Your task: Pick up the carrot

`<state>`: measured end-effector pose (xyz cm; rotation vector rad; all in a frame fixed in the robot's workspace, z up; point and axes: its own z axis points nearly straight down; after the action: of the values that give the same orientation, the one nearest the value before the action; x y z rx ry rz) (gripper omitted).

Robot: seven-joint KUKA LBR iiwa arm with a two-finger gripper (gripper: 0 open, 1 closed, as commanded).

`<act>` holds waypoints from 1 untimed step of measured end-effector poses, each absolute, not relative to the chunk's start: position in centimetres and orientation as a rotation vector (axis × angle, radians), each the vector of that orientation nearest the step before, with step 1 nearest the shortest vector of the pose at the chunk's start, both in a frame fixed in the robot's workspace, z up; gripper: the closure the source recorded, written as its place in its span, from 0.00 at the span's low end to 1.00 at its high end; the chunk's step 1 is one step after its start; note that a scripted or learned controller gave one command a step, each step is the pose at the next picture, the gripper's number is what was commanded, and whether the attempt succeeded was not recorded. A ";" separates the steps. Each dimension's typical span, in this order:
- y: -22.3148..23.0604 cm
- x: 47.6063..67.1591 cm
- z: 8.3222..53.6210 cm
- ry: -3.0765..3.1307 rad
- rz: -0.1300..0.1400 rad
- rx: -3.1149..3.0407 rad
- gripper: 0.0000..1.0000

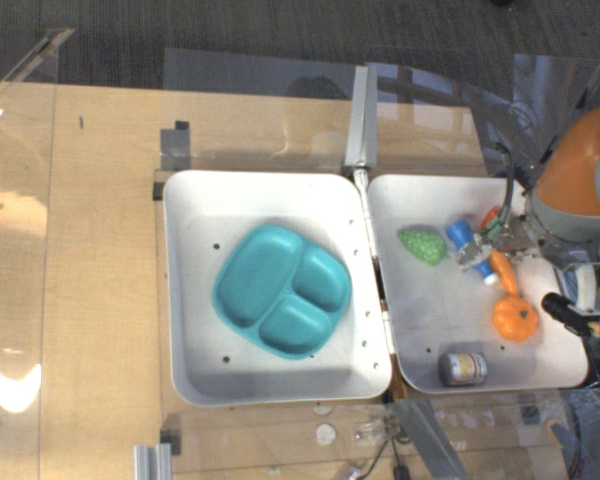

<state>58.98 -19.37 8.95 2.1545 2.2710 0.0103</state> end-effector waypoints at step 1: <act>-19.1 59.2 10.1 2.275 0.016 2.150 1.00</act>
<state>59.18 -19.07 10.09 2.1496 2.2745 0.0165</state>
